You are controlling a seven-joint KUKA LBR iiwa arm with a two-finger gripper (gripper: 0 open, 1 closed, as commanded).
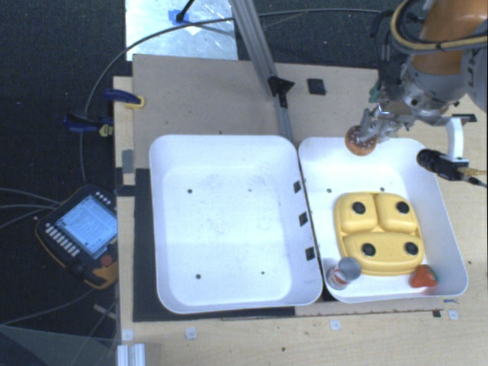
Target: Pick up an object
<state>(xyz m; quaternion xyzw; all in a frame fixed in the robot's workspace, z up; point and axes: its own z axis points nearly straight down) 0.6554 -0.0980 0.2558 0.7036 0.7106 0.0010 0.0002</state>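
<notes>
A small round brown object (360, 141) sits between the fingers of the pincer (366, 134), held above the far rim of the right bin (438, 204). Inside that bin lie a yellow moulded tray (379, 232), a grey-capped item (345, 271) and a red piece (423, 277). The left bin (164, 227) sits beside it on the worktop (198, 97).

Around me: bench top (221, 97), tan board, matte. Floor (53, 44), dark carpet, crossed by loose cables (99, 90). Shiny metal plate (179, 21) beyond the bench, glaring with reflected light. Grey pole (255, 40), slanting across it. Blue and yellow clamps (114, 109) on the bench's left edge. Teach pendant (80, 231), screen lit, on the floor.
</notes>
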